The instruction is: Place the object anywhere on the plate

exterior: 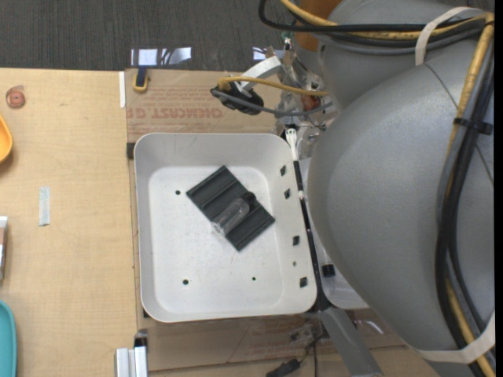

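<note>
Tool [277, 93], state I cannot tell, hangs past the white bin's [142, 226] far rim beside the grey arm [393, 195].

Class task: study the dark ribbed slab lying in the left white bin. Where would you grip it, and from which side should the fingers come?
Grip the dark ribbed slab across its short width near the middle, coming straight down from above. It lies flat and diagonal on the bin floor, so turn the fingers square to its long edges. A small clear piece sits on top; closing beside it may be steadier.
</note>
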{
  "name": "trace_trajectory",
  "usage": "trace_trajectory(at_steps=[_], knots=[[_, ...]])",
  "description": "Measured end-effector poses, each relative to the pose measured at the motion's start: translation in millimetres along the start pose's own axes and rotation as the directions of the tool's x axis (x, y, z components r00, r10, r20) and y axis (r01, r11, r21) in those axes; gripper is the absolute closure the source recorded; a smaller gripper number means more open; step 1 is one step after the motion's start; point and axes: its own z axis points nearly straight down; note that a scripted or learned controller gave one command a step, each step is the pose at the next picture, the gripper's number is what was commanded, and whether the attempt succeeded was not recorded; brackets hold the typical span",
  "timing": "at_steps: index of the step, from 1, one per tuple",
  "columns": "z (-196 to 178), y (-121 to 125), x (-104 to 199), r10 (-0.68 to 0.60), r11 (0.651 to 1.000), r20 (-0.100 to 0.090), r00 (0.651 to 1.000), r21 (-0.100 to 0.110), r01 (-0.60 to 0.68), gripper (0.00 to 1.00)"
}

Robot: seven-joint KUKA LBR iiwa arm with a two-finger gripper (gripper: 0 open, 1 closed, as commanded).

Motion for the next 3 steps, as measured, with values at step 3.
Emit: trace_trajectory(at_steps=[3], knots=[[-118.3,44.5,-7.0,-0.968,-0.25,0.002,-0.25,-0.002,0.968,0.0]])
